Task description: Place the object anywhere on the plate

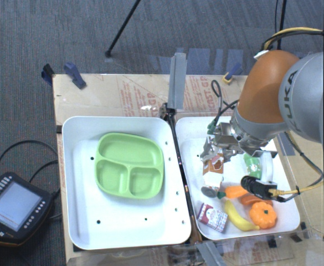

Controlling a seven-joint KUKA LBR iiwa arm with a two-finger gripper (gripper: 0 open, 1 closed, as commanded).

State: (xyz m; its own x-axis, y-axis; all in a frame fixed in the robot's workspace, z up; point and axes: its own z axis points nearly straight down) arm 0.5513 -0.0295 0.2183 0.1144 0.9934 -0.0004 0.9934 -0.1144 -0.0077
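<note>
Over the right bin (292, 204) the claw (215, 158) hangs low at a small carton (212, 172), which stands among a banana (237, 216), a small orange pumpkin (262, 215) and a red packet (213, 216). Whether it grips the carton I cannot tell. The green plate (130, 165) waits in the left bin (81, 215). This looks like the picking step; next comes lifting and carrying leftward over the divider.

"UKA" of KUKA legible on grey arm (308, 96) at right; red print on far cardboard (128, 93) unreadable.
</note>
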